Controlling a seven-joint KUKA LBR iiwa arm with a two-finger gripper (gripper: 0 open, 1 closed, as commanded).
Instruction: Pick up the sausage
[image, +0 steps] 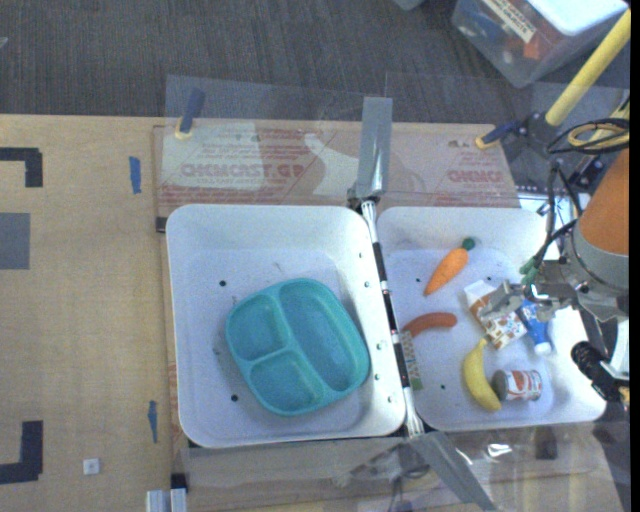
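Observation:
The sausage (430, 323) is a short reddish-brown link lying flat near the left wall of the right bin (450, 225). My gripper (528, 292) hangs over the right side of that bin, about a hand's width to the right of the sausage and slightly farther back. It sits just above a small printed carton (497, 314) and a blue bottle (537, 330). Nothing of the sausage is near the gripper.
An orange carrot (447, 270) lies behind the sausage. A banana (479, 379) and a small can (519, 384) lie toward the bin's front. The left bin (200, 260) holds a teal divided plate (297, 345). Cables hang at the right by the arm.

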